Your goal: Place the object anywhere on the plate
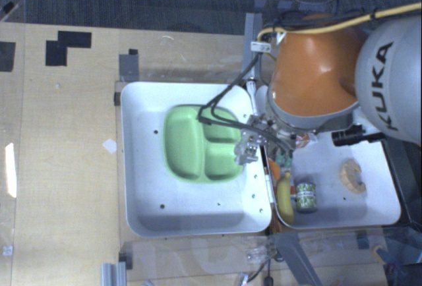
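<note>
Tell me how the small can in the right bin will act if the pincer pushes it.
The can looks short and round, so it may tip and then roll. It appears to touch the banana, which might get shoved along. Its smooth wall could slip between fingers.

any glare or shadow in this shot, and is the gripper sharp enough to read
Camera view: bright glare streak on the bench at the far left; soft shadow on the left bin beside the green plate; the gripper is small, cluttered with cables, so its fingers are unreadable.
</note>
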